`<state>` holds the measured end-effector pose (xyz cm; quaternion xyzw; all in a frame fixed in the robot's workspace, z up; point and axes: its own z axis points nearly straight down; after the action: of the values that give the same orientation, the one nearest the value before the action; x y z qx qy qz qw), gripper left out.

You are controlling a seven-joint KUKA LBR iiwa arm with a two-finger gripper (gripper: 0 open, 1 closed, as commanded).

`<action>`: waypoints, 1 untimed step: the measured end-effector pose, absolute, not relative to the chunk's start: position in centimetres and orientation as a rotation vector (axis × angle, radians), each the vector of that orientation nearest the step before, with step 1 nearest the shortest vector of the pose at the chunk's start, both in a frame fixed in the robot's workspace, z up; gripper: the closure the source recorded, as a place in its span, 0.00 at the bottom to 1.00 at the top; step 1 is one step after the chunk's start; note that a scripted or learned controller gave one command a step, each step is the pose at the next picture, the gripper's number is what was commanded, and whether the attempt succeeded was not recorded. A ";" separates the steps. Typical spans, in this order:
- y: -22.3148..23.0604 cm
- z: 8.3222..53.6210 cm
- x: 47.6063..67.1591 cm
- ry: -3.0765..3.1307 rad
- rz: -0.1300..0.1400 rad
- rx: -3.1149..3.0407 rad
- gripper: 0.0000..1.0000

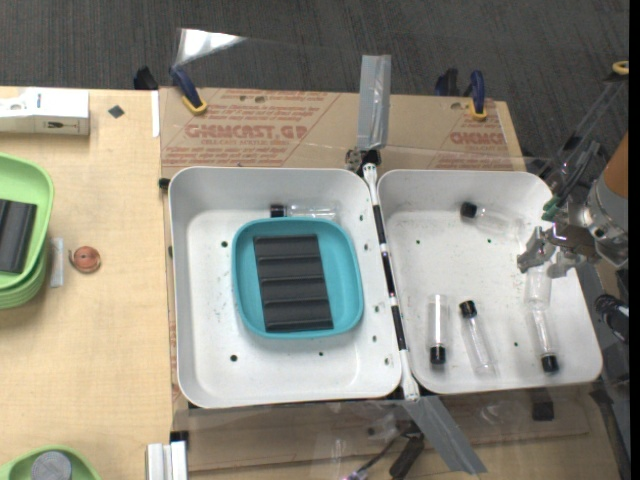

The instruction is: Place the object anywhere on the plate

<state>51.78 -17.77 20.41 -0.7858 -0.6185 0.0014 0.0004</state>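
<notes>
A teal square plate (347, 288) with a black ridged insert (292, 283) lies in the left bin (200, 298). Several clear vials with black caps lie in the right bin (420, 218): one (437, 330) and another (474, 337) near the front, one (544, 340) at the front right, and one (481, 214) at the back. One more vial (302, 211) rests in the left bin just behind the plate. My gripper (536, 255) hangs over the right bin's right side, just above the upper end of the front-right vial.
Green dishes (30, 268) sit at the bench's left edge, with a small round brown piece (86, 259) beside them. A white box (45, 111) lies at the back left. Cardboard (260, 123) clamped behind the bins borders their far side.
</notes>
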 end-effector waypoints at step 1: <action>-17.8 20.4 51.8 -1.942 0.004 -2.468 0.00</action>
<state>51.78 -17.77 20.41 -0.7858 -0.6184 0.0014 0.0004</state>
